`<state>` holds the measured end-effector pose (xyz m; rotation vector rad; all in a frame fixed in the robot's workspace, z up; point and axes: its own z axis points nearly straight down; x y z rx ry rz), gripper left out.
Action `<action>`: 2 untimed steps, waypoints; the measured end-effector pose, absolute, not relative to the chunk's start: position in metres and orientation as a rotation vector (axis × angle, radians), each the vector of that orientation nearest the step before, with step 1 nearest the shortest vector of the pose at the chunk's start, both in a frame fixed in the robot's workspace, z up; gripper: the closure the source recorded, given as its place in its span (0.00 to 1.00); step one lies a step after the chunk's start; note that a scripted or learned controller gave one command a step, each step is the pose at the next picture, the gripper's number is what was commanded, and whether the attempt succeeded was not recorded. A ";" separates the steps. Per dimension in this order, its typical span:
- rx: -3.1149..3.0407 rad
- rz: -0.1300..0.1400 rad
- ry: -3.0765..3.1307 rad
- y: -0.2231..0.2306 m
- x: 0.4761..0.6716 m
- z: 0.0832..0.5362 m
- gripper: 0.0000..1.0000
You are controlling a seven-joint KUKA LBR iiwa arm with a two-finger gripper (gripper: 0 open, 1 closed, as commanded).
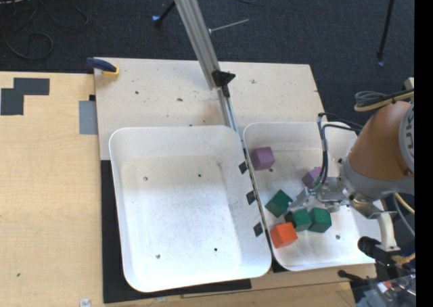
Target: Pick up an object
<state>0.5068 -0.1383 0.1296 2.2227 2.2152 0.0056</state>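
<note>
Bench [169, 89] carries two white bins side by side. Left bin [135, 157] takes most of the middle of the view; right bin [298, 133] is smaller and sits against its right wall. A grey rail [199, 38] runs at a slant from the top of the view down to the seam between the bins.

My arm [382, 150] comes in from the right, orange band over the right bin's right edge. My tool [318, 194] is low inside the right bin, in among the blocks. Can't tell whether it's open or closed, or whether anything sits in it.

All blocks are in the right bin:
- purple block [262, 157], near the bin's left wall, upper part, well apart from the tool
- second purple block [311, 177], partly hidden, just above the tool
- green block [278, 202], tilted, left of the tool
- green pair [312, 219], touching each other, just below the tool
- orange block [284, 234], near the bin's lower left corner, just beside the green pair

Blue-and-yellow clamp [103, 66] at the bench's far left corner.
</note>
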 end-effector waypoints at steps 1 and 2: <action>2.228 0.009 2.207 -0.140 0.507 0.141 1.00; 2.220 0.002 2.222 -0.134 0.501 0.189 1.00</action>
